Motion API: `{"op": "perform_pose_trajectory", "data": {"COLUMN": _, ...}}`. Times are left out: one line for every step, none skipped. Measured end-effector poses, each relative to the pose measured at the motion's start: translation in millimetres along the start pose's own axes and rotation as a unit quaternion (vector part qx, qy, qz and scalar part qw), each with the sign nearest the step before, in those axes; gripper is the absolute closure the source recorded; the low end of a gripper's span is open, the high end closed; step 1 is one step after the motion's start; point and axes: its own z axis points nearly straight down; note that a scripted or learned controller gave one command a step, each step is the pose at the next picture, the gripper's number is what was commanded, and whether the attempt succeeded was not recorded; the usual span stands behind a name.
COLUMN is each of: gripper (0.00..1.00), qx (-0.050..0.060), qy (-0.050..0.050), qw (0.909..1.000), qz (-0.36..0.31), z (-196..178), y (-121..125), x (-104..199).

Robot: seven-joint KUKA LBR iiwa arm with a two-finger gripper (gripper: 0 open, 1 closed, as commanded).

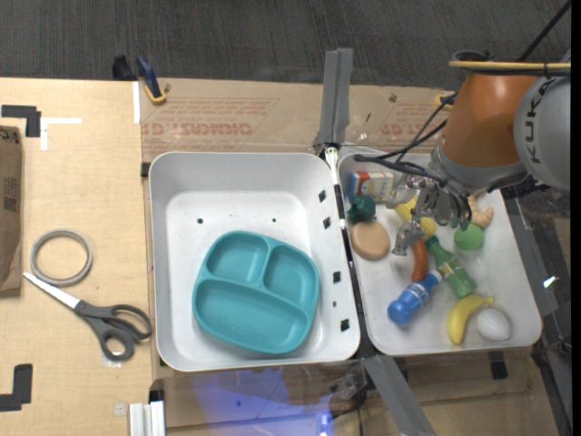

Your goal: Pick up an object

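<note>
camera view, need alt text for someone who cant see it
A robot arm's gripper hangs over the right bin, which is crowded with toy food and a small blue bottle. The left bin holds a teal divided plate.

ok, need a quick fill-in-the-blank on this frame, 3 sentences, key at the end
1. The teal divided plate lies in the ____ bin.
2. The banana in the right bin lies beside a white ____.
3. On the bench left of the bins, the scissors lie below a roll of ____.

Missing words: left; egg; tape
</note>
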Motion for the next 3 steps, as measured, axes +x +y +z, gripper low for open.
{"op": "perform_pose_trajectory", "data": {"gripper": 1.0, "qx": 0.0, "qy": -0.003, "qw": 1.0, "qz": 0.0, "z": -10.6, "y": 0.0, "x": -1.7}}
{"op": "perform_pose_trajectory", "data": {"gripper": 0.0, "qx": 0.0, "qy": -0.003, "qw": 1.0, "qz": 0.0, "z": -10.6, "y": 0.0, "x": -1.7}}
{"op": "perform_pose_trajectory", "data": {"gripper": 0.0, "qx": 0.0, "qy": 0.004, "qw": 0.9997, "qz": 0.024, "z": 10.9, "y": -44.2, "x": 52.7}}
